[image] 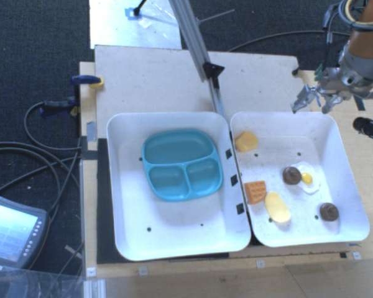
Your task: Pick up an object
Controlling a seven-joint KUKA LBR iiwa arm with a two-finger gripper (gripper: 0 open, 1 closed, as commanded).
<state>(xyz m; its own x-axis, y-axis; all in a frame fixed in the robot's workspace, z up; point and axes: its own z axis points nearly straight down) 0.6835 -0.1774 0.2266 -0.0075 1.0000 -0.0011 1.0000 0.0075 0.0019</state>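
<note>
Below the claw (312, 100), toy food (278, 207)

Bench (174, 79): two white bins side by side, left bin (124, 185) at 9 o'clock, right bin (348, 185) at 3 o'clock.

Grey arm (363, 36) at upper right; end effector (314, 101) raised, fingers spread, nothing between

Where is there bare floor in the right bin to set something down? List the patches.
In the right bin, floor lies bare along the far wall, between the yellow piece and the right wall, under the gripper. Crowded: the near half, with orange waffle, yellow lemon-like piece, fried egg and two brown pieces.
</note>
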